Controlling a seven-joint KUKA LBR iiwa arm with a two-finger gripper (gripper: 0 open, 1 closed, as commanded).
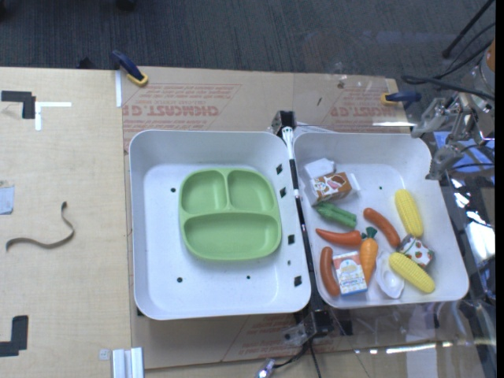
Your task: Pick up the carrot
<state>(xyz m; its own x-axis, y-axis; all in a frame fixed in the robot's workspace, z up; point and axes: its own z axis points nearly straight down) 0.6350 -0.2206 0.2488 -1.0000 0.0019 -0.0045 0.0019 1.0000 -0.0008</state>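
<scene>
bench with two white bins, carrot not yet picked.
carrot [368, 258] lies in the right bin [370, 152], long axis near vertical in view, leaf end up, between a red sausage [339, 236] and a corn cob [411, 272]. gripper [441, 144] sits at the bin's upper right corner; carrot is down-left of it, well apart. finger state: cannot tell.

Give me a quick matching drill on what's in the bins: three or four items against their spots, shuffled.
Things:
1. carrot
2. green plate
3. corn cob
4. green pepper

Places:
A. left bin
B. right bin, by the right wall
C. right bin, near the bottom, beside a small carton
D. right bin, just under the snack packet

Pairs: 1-C, 2-A, 3-B, 4-D
</scene>
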